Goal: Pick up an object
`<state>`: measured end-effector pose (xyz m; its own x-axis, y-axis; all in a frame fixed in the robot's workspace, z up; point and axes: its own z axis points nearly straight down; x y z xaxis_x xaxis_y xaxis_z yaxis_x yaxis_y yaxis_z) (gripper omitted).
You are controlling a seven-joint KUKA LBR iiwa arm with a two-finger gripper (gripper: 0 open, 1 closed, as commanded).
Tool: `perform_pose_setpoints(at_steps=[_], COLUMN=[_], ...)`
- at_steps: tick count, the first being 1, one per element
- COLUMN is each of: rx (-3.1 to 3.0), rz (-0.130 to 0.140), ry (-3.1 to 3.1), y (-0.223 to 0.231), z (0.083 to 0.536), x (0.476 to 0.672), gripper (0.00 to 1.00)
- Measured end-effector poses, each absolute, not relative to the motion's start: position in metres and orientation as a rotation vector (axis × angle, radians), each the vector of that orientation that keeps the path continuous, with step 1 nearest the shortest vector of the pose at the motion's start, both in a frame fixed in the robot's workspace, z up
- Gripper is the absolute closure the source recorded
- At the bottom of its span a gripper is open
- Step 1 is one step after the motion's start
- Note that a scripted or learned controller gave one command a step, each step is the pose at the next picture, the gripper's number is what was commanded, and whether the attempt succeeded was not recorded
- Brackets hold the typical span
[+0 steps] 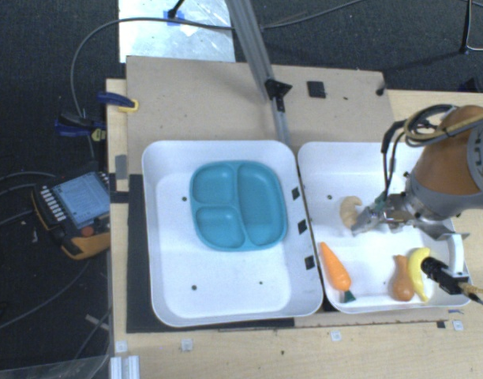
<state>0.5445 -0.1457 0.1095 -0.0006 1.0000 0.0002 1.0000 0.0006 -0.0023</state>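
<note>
My gripper (365,220) hangs low over the right bin (320,164), its fingers pointing left toward a small beige round object (350,208) that lies just at their tips. Whether anything sits between the fingers is hidden. An orange carrot (335,268) lies near the bin's front left. A brown pear-shaped toy (402,281) and a yellow banana (417,268) lie together at the front right.
The left bin (170,290) holds a blue three-compartment plate (238,204). A grey pole (253,46) slants across the back of the bench. Clamps and a handheld device (76,208) lie off the bench at the left.
</note>
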Motion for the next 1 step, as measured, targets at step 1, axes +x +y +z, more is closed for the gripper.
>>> perform_pose_setpoints(at_steps=[1], rx=[-2.224], rz=[-0.005], ry=[-2.224], y=[-0.1461], z=[0.0872], x=[0.5467], gripper=[0.00])
